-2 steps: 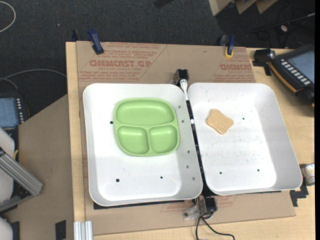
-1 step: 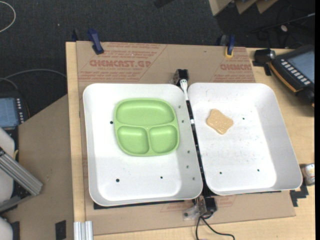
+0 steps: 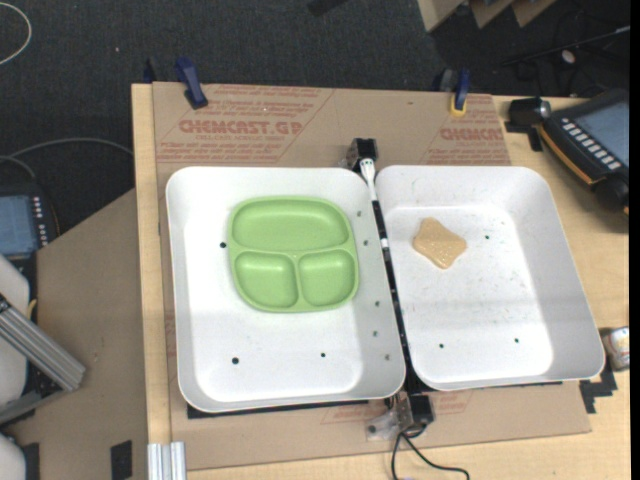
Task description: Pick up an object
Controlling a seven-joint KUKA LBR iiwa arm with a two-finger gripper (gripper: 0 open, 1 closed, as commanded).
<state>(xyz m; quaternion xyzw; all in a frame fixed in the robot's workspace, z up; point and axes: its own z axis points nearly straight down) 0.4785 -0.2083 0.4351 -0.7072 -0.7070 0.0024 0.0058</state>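
Camera view: two shallow white bins sit side by side on a brown cardboard sheet (image 3: 250,123), which is clamped at its far edge by a blue clamp (image 3: 189,81) and a second clamp (image 3: 459,93).

The left bin (image 3: 190,298) holds a pale green divided plate (image 3: 293,253) with one long compartment and two smaller ones. It lies flat and right side up in the far half of the bin, apart from every wall.

The right bin (image 3: 500,318) holds a small flat tan piece (image 3: 439,243), roughly square with rounded corners, perhaps a toy cracker or biscuit. It lies in the far-left part of that bin, near the seam between the bins but not touching the wall. Dark specks are scattered over the floor of this bin.

A handheld control pendant (image 3: 590,143) rests on the bench to the far right, well apart from both bins.

Whether the gripper is wide, narrow or holding anything cannot be told here. Both objects lie loose on the bin floors, so I judge the pick has not begun and the step in hand is choosing a target and approaching it.

The tan piece looks the easier grasp, being small enough to span. Because it is so low, the next move calls for a descent straight over it, nearly to the bin floor. The plate would likely need a grip on its rim or on a divider ridge.
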